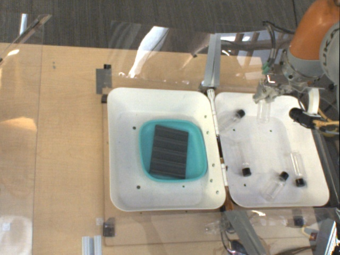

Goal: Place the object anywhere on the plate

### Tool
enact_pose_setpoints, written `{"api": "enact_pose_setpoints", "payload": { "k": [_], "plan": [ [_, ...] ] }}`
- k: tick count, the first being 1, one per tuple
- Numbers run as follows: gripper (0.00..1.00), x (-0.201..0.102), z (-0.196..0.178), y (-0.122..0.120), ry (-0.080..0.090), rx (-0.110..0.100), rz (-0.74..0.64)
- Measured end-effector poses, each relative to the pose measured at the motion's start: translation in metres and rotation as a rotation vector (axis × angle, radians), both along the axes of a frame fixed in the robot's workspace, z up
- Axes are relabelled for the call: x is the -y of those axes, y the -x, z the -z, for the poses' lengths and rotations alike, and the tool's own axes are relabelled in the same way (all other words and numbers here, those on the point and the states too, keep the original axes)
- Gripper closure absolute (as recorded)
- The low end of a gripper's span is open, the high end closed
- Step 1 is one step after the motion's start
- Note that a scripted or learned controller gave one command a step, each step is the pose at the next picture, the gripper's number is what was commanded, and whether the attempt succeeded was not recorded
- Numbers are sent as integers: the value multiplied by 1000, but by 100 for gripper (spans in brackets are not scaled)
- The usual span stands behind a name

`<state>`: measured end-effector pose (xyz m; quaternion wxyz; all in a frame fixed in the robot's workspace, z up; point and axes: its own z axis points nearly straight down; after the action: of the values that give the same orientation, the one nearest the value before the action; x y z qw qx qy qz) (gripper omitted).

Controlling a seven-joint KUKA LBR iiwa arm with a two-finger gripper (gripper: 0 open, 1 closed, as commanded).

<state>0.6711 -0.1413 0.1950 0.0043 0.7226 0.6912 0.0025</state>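
One clear vial (263,112) sits right under gripper (264,95); grip state: can't tell. Plate (198,154) lies well off view-left, in other bin (120,158).

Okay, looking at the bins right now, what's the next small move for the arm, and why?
Probably carry the clear vial leftward toward the teal plate. The end effector sits over the right bin's far edge, and the vial hangs upright just beneath it, apparently lifted. The plate lies in the left bin, a dark ribbed block covering its middle, so aim for its bare rim.
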Motion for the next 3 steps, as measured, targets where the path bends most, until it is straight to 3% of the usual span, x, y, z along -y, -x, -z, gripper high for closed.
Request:
{"api": "enact_pose_setpoints", "payload": {
  "k": [1,2,3],
  "plan": [
    [100,-83,9,27,-2,-5,-158],
    [100,-158,10,84,-1,-4,-444],
    [100,-224,10,107,0,-5,-549]
  ]
}}
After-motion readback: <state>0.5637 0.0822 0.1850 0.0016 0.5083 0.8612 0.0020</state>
